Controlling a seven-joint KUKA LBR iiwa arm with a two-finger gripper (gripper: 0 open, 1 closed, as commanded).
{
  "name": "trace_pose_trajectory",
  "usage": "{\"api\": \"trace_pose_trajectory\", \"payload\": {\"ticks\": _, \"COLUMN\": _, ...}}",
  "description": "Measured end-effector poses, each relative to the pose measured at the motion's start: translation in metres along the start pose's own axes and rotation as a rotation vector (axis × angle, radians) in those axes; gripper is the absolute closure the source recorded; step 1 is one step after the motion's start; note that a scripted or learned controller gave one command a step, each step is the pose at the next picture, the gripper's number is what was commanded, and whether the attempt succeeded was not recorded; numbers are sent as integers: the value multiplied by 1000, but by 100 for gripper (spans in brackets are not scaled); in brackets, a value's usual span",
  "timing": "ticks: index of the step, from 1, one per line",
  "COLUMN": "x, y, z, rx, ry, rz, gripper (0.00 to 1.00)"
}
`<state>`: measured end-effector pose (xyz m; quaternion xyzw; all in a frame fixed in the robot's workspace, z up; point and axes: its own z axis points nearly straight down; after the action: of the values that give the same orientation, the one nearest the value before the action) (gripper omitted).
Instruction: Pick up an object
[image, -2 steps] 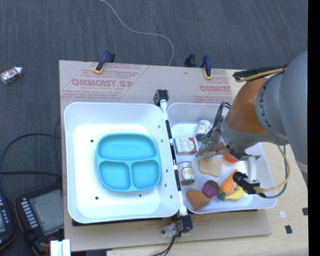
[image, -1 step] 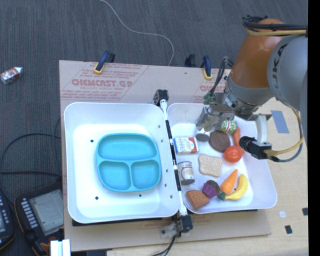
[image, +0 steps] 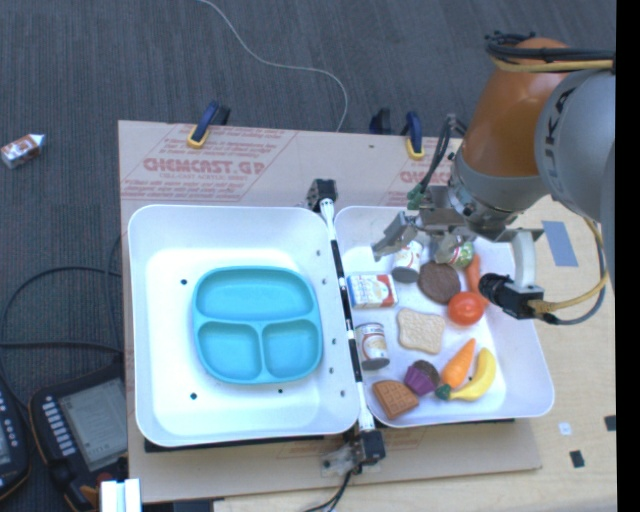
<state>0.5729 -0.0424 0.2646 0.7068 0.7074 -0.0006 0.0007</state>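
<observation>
One brown patty (image: 438, 281) just below hand (image: 428, 240).

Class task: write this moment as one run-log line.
arm: over right bin | gripper: above brown patty, nothing seen held | left bin: blue divided tray | pick: not yet done

Bright, even overhead light fills the scene; the two white bins (image: 230, 225) come close to washing out, with soft glare along their rims. Shadows are faint and short, falling toward 6 o'clock beneath the arm (image: 540, 110). Focus is fairly sharp at centre; the carpet (image: 80, 60) at 10 o'clock looks grainy and dimmer.
</observation>
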Motion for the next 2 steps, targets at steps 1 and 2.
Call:
{"api": "trace_pose_trajectory", "payload": {"ticks": 1, "x": -49, "y": -19, "z": 81, "rx": 2, "ry": 1, "rz": 2, "gripper": 0}}
{"api": "trace_pose_trajectory", "payload": {"ticks": 2, "x": -76, "y": -53, "z": 176, "rx": -10, "ry": -2, "rz": 1, "gripper": 0}}
